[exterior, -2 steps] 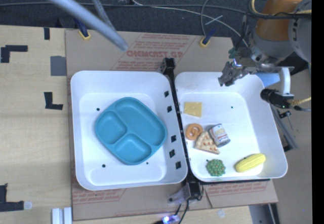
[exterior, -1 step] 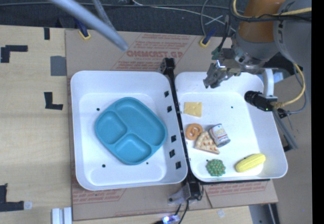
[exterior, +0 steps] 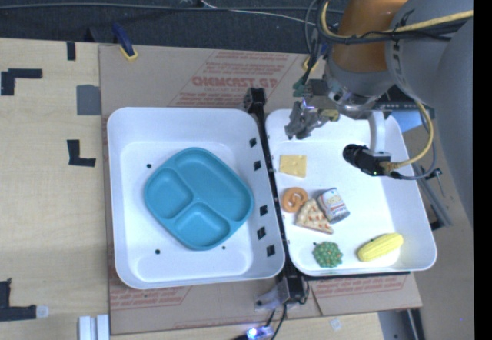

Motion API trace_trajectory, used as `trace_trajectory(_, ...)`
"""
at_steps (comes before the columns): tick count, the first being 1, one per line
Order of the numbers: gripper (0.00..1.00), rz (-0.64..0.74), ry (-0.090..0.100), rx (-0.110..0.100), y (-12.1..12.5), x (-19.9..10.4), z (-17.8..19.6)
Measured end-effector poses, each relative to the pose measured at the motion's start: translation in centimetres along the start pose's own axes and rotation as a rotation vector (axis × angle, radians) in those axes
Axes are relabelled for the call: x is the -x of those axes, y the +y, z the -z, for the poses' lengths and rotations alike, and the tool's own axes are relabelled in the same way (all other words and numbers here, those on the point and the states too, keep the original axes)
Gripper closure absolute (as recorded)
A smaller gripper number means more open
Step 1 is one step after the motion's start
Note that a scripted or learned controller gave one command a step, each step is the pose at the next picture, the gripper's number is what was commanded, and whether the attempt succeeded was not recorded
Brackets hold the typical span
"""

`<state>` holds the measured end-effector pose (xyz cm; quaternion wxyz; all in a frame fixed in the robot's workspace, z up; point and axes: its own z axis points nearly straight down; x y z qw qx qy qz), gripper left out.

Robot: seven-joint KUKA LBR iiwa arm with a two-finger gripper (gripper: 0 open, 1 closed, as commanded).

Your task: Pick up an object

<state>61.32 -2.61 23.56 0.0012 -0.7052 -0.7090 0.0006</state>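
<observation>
I read this as the approach step: my end effector [exterior: 301, 121] hovers with nothing between its fingers, grip state unclear. The cheese slice [exterior: 292, 166] lies just below it; next I descend

My arm [exterior: 430, 31] is smooth grey with a rounded orange band [exterior: 377, 19], yellow and black cables [exterior: 421, 148] looping around it.
</observation>
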Motion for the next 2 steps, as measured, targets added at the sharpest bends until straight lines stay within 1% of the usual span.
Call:
trace_trajectory(1,1.0,0.002,0.001,0.001,-0.7,-5.1,0.6)
trace_trajectory(2,1.0,0.0,0.0,-0.001,-2.3,-9.4,-0.2)
